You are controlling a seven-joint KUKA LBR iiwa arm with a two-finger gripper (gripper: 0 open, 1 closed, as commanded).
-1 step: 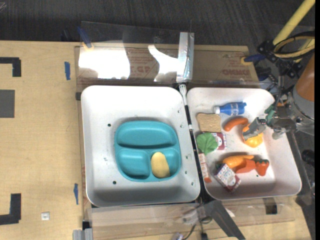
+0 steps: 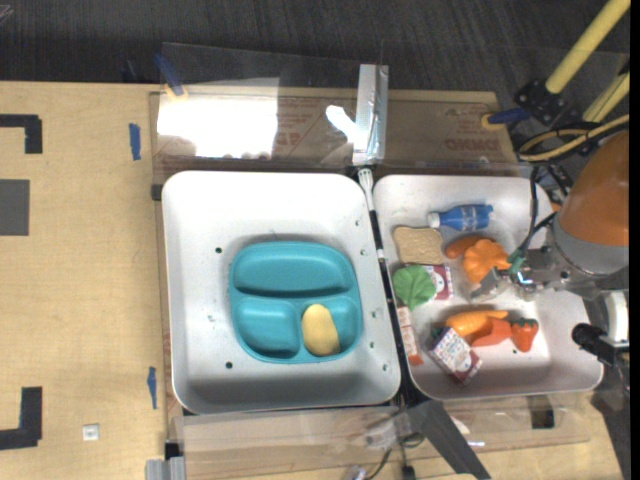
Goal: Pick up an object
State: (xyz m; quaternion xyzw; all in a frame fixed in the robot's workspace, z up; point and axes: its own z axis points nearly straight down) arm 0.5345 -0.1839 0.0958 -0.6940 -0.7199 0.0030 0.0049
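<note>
So the arm (image 2: pixel 600 208) comes in from the right, orange band up top, and its gripper (image 2: pixel 497 280) is down inside the right bin (image 2: pixel 560 373), right in the middle of the pile; honestly can't tell how the business end is set, the metal bits blur into the stuff around it and nothing is clearly pinched there. The pile in that bin: a blue bottle (image 2: pixel 462 216) lying on its side near the back wall; a tan slice of bread (image 2: pixel 418 244) just left of and below it; an orange pepper-looking thing (image 2: pixel 480 256) right beside the gripper, touching or nearly so; a green leafy piece (image 2: pixel 412 286) at the left side of the bin; an orange carrot-shaped toy (image 2: pixel 478 324) lying across the front half; a small red piece (image 2: pixel 524 334) at its right end; and a red and white packet (image 2: pixel 455 354) tilted near the front wall, just under the carrot. The left bin (image 2: pixel 195 268) holds a teal divided tray (image 2: pixel 290 298) sitting roughly in the centre; a yellow lemon-ish object (image 2: pixel 320 329) sits in the tray's front right compartment, well apart from the gripper.
</note>
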